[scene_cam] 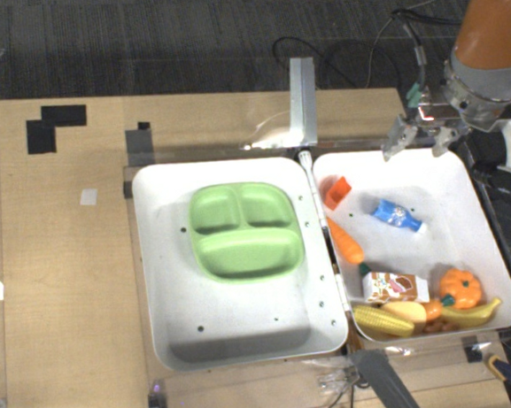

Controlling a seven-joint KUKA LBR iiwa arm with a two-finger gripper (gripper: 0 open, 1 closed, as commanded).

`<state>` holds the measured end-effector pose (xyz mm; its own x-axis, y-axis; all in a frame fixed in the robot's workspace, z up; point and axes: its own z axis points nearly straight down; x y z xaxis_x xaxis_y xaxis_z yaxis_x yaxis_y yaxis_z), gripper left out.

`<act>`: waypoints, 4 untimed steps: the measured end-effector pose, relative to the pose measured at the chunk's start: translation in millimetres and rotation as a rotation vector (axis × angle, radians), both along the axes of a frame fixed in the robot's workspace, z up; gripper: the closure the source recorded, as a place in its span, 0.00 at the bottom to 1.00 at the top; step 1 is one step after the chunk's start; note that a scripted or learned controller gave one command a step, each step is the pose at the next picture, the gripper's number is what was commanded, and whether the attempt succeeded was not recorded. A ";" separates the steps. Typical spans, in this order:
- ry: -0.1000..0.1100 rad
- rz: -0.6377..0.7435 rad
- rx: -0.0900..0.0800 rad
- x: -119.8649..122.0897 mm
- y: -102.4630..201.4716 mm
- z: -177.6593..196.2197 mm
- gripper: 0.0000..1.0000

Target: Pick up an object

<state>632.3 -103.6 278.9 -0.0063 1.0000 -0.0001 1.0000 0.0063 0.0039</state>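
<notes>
Tool point(419, 141) above right bin's point(467, 180) far rim

The grey arm point(490, 36) reaches in from the upper right, orange band above its wrist. Its pincer point(421, 142) points down-left, fingers spread apart, holding nothing.

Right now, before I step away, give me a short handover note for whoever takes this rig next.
Gripper: fingers spread open, holding nothing, at the far edge of the right white bin, above its rim.
Left white bin: holds the green divided plastic tray.
Right bin: small blue packet near the middle, orange carrot along the left wall, small orange block at the far left, printed box, yellow corn cob, orange pumpkin and yellow banana along the near side.
Done: nothing picked up.
Left: descend, grasp one object, lift it.
</notes>
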 end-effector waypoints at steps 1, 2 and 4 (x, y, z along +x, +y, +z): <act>0.002 0.063 0.000 -4.7 -9.8 -119.0 0.00; -0.008 0.068 -0.002 -22.2 -35.4 -189.6 0.00; -0.002 -0.014 0.001 12.7 54.9 -93.0 1.00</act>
<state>645.1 -48.7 185.9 0.0077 1.0000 0.0008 1.0000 -0.0077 0.0054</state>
